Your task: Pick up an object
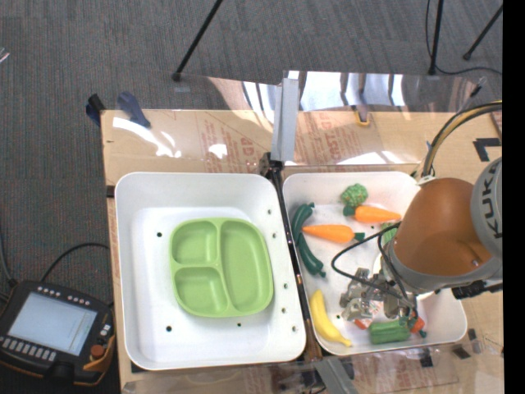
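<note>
Pincer (373,302) — bare metal — above blocky green piece (388,332).

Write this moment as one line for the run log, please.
arm: over right bin | gripper: low near front, among toys | nearest: green block, banana | grasp: none seen | left bin: green tray

Left shallow white bin (131,220) holds a green three-compartment plastic plate (221,267). Right shallow white bin (410,180) holds, far to near: green toy broccoli (354,194), two orange toy carrots (329,233), dark-green toy bean pod (305,236) at left, yellow toy banana (326,319).
</note>
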Controlling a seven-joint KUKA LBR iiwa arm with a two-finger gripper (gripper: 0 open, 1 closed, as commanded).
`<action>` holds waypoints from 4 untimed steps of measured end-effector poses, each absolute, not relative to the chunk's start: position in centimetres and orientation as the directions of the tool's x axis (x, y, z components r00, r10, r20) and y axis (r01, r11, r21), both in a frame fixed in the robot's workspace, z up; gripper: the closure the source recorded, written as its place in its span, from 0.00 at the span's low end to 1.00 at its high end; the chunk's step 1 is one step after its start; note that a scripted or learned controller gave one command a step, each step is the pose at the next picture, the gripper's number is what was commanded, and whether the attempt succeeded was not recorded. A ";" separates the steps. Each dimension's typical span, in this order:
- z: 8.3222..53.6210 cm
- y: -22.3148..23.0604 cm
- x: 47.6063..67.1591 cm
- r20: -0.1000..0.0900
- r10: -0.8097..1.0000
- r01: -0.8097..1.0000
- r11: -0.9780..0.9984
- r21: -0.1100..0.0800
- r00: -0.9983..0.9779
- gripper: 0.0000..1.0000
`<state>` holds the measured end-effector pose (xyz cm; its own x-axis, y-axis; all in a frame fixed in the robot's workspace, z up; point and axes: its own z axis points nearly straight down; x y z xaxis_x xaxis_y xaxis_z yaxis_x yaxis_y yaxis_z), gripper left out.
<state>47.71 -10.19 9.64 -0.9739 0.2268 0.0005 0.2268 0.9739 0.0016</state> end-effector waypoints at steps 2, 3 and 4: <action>10.7 -8.1 51.5 0.000 0.384 0.384 0.923 0.001 -0.923 1.00; 10.7 -8.0 51.5 0.002 0.383 0.383 0.924 0.000 -0.924 0.00; 8.7 -9.0 61.4 0.000 0.288 0.288 0.958 0.001 -0.958 0.00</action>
<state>61.40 -8.96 8.65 -0.9576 0.2880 0.0003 0.2880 0.9576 0.0008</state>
